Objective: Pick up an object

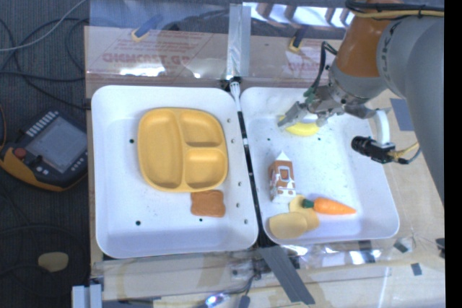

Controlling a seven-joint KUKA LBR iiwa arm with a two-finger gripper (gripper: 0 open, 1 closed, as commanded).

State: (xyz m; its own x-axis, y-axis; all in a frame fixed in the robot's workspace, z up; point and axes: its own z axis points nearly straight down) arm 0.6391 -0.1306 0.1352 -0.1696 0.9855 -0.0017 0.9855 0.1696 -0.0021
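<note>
yellow pear (292, 224) | carton (282, 179), label unreadable | gripper (302, 116) fingers spread, seemingly over banana (302, 129)

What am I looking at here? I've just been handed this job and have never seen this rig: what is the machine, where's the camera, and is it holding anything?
One camera looks down at a slant on a bench with two shallow white bins. The grey machine with the orange band, coming in from the right, is a robot arm; its gripper is low in the right bin, right over a yellow banana-like piece. I cannot tell whether it grips that piece. Also in the right bin: a small carton-shaped toy, a toy carrot and a pale yellow piece. The left bin holds a yellow divided plate and a brown toast-like slice below it. The device on the floor at left looks like a handheld controller.
</note>
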